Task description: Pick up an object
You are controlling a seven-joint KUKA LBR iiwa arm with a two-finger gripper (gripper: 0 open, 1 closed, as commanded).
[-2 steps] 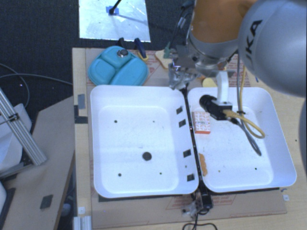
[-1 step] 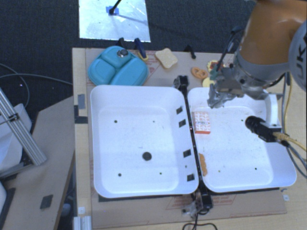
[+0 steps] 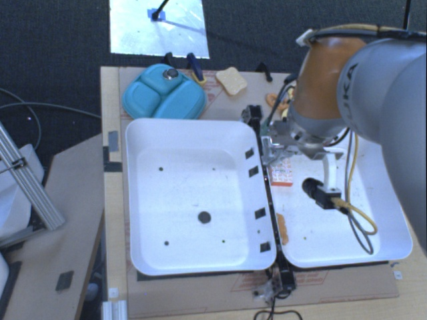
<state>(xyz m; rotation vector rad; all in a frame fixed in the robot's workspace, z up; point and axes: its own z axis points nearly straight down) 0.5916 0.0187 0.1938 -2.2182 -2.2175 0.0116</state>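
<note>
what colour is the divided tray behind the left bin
Light blue, seen in the camera view, on the bench beyond the left bin.

Even overhead light washed the white bins [image 3: 193, 145] nearly featureless; a reflective sheet [image 3: 158, 17] glared brightly; detail stayed soft throughout.
</note>
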